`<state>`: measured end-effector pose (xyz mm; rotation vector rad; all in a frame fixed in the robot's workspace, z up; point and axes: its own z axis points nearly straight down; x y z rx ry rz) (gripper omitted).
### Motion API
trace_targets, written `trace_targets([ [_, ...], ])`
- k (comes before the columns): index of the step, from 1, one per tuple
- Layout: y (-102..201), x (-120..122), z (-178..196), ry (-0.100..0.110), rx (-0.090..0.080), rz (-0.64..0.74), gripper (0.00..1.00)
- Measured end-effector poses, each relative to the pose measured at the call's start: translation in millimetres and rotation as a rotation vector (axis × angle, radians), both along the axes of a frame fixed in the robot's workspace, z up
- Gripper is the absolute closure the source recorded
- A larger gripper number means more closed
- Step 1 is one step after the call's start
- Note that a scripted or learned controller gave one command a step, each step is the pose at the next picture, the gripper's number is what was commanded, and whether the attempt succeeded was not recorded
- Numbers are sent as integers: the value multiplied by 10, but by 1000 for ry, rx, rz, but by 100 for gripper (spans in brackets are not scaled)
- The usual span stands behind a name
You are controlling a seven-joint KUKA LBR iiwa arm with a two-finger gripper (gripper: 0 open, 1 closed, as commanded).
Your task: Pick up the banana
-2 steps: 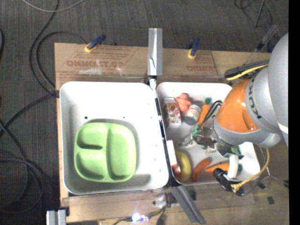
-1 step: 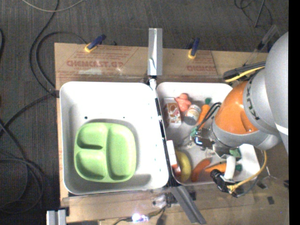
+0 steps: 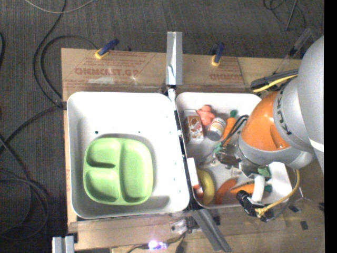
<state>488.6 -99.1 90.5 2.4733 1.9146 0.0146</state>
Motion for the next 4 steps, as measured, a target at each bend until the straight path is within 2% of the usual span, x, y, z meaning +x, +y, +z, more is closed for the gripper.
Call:
trace_targets([
  [1, -15, 2, 87, 1, -1, -2, 100],
  [2, -15, 1, 87, 2, -1, -2, 0],
  [3, 7, -16, 0, 4, -5, 19, 0],
  [4, -1, -12, 83, 4, -5, 18, 100],
])
